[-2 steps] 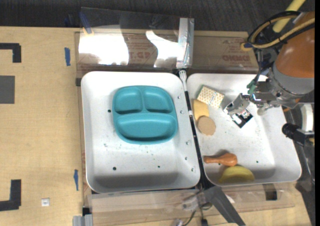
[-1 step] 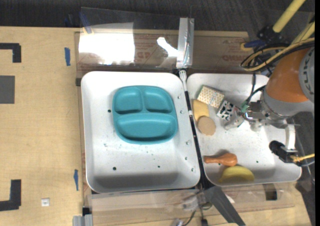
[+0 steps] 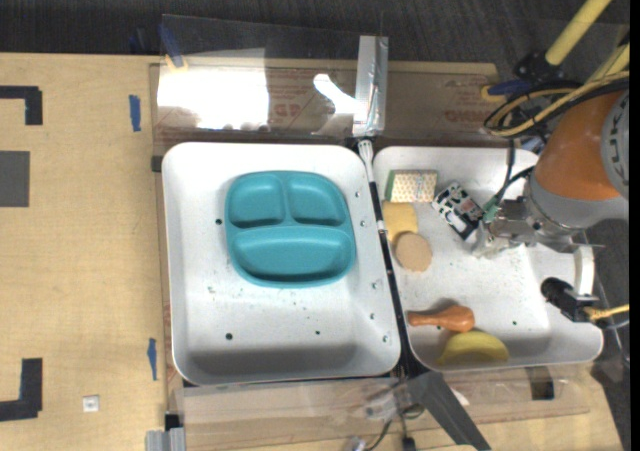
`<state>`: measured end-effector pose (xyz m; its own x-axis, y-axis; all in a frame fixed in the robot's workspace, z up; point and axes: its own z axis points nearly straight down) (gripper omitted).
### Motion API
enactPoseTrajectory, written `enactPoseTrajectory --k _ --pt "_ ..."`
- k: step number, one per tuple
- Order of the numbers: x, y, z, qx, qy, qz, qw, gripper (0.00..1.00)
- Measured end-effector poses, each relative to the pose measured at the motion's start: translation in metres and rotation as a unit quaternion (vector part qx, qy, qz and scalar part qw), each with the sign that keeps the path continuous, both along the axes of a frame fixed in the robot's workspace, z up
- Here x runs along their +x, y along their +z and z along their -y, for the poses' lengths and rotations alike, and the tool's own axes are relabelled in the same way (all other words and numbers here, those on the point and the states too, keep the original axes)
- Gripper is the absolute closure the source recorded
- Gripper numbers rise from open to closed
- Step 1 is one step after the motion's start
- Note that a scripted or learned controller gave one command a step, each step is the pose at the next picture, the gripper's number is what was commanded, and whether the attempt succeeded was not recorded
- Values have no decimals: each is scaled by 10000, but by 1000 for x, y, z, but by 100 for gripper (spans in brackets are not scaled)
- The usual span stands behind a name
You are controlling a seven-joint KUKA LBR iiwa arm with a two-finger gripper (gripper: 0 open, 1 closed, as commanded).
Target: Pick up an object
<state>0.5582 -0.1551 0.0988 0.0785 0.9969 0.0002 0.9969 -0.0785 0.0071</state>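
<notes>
My gripper (image 3: 489, 237) hangs low over the middle of the right bin (image 3: 520, 324), reaching in from the right. Just to its upper left lies a small black-and-white object (image 3: 455, 207), close to the gripper's tip; contact is unclear. Further left along the bin's left wall are a pale checkered sponge (image 3: 413, 185), a yellow block (image 3: 401, 218) and a round tan piece (image 3: 413, 254). Near the front wall lie an orange-brown drumstick-shaped toy (image 3: 443, 318) and a yellow banana-like piece (image 3: 474, 345).
The left bin (image 3: 200, 319) holds a teal divided plate (image 3: 290, 227). A metal bracket (image 3: 371, 84) stands behind the wall between the bins. Yellow cables (image 3: 520, 104) loop at the back right beside the arm.
</notes>
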Motion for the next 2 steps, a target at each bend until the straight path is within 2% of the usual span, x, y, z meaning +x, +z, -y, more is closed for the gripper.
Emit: enactPoseTrajectory --k 1,2 --pt "0 0 0 1 2 -4 10000 0" --pt "1 10 -1 0 1 8 10000 100"
